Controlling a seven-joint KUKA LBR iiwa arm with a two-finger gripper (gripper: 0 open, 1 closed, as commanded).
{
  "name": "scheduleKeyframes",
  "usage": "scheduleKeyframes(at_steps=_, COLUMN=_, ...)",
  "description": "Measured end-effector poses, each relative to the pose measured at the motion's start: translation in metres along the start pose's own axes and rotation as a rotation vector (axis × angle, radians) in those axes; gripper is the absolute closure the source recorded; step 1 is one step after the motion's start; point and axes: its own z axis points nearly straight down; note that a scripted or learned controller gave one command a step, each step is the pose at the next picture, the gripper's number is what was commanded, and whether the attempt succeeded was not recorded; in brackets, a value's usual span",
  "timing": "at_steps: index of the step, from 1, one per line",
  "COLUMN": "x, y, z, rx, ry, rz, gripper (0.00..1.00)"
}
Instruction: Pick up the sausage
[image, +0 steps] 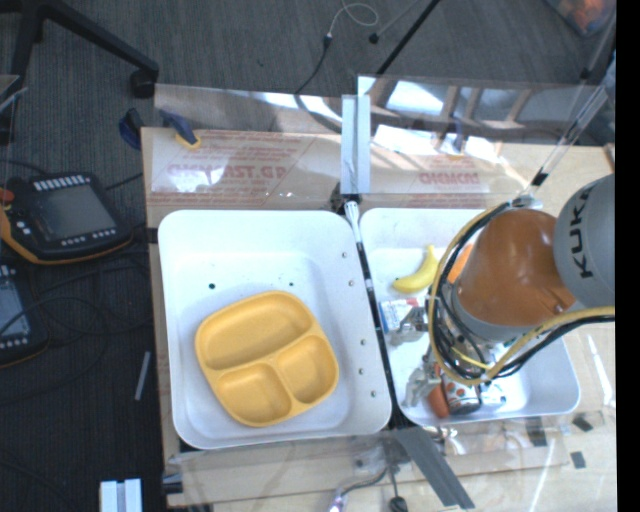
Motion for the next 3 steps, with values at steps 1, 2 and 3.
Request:
scheduleKeyframes(at_steps=1, x=-0.1293, y=-0.041, z=-0.0222, rx=-0.004, ry=0.024, rz=0.044, gripper=0.0)
scheduleKeyframes(at_steps=2, x=-0.1307, y=-0.0401, z=-0.0305, rx=-0.01, ry=0.021, rz=0.046, gripper=1.0)
scheduleKeyframes(at_steps=3, x=-0.1306, y=-0.0402, z=-0.0304, rx=-0.01, ry=0.021, rz=0.046, gripper=0.0)
